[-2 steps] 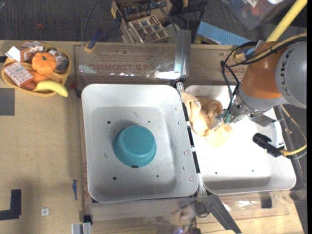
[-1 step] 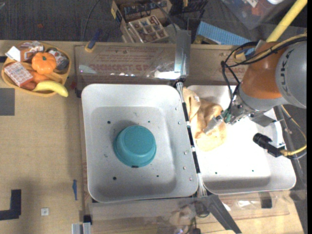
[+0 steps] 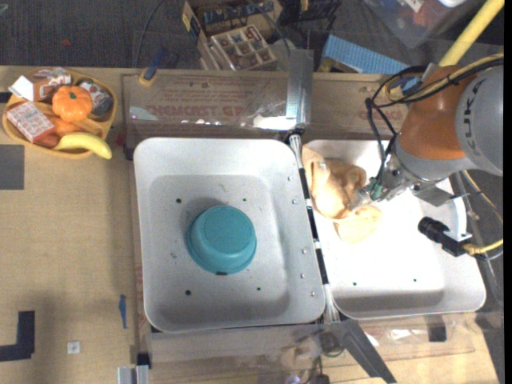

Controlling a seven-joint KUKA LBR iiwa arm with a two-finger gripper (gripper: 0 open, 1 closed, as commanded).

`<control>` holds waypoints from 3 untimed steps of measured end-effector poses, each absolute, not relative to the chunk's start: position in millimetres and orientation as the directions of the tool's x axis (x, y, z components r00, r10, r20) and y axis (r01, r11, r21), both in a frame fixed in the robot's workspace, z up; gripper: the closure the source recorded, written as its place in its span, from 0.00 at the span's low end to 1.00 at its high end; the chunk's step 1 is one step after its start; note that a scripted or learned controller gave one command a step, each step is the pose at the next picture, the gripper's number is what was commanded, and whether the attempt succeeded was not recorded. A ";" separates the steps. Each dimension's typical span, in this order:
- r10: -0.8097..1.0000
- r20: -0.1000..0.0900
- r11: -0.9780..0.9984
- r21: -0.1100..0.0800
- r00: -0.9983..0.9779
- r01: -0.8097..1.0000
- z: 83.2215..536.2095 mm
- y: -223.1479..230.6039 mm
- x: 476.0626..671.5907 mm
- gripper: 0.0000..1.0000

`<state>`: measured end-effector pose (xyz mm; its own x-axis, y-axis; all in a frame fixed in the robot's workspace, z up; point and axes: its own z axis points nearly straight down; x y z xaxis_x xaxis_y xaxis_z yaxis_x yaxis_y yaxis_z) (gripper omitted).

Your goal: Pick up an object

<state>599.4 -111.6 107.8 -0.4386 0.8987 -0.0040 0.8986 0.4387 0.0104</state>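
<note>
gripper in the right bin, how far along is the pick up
Done: the arm has reached into the right bin, and the gripper sits at the tan soft object by the divider. In hand: nothing visibly held. Left: a clear grasp and lift. The teal bowl rests in the left bin.

- Off at the far left of my desk (image 3: 72,238) sits a tray of toy food (image 3: 56,114): an orange pumpkin (image 3: 72,102) and a yellow banana (image 3: 84,143).
- Beyond my bins lies a wooden crate (image 3: 236,34) on the dark floor (image 3: 80,18).
- A blue pad (image 3: 360,54) lies nearby.
</note>
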 end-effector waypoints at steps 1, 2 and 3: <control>0.899 -0.004 0.438 0.010 -0.438 0.899 107.9 -112.2 599.3 0.00; 0.908 -0.003 0.418 0.008 -0.418 0.908 89.9 -104.5 614.2 0.00; 0.909 -0.001 0.416 0.010 -0.416 0.909 97.3 -104.3 615.1 1.00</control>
<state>615.1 -104.3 97.3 -0.4163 0.9092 -0.0009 0.9092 0.4162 0.0102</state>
